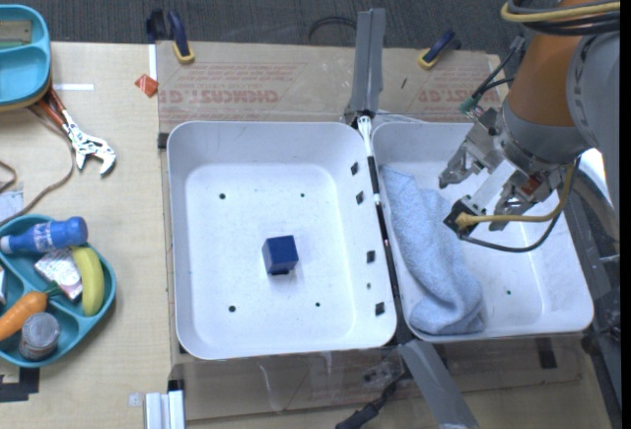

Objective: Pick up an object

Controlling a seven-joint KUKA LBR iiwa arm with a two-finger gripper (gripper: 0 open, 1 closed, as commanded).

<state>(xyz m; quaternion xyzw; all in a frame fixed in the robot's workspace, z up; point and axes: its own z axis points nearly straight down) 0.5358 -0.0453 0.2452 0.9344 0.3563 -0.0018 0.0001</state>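
I'm looking down on the two shallow white bins, the left bin (192,240) and the right bin (552,299), sitting side by side on the bench, and I'm working out what to go for. The biggest candidate is the pale blue-grey terry cloth (429,254), lying crumpled in a long strip down the left side of the right bin, right against the dividing wall. I'm judging it soft, light and floppy, with no slip to speak of; a pinch on a raised fold near its middle hump should carry it, though it will drape and drag as it lifts. The grey arm with the orange band is reaching in from the right, and its two-finger gripper (461,188) is hovering over the right bin just beside the cloth's upper right edge, close but apart from it as far as I can tell. The gripper is carrying nothing that I'm seeing, and whether it stands wide or narrow I cannot tell from this angle. The smaller candidate is the small dark blue cube (281,253), sitting alone near the centre of the left bin, well apart from the gripper; I'm reading it as rigid, light and easiest squeezed across two opposite flat faces.
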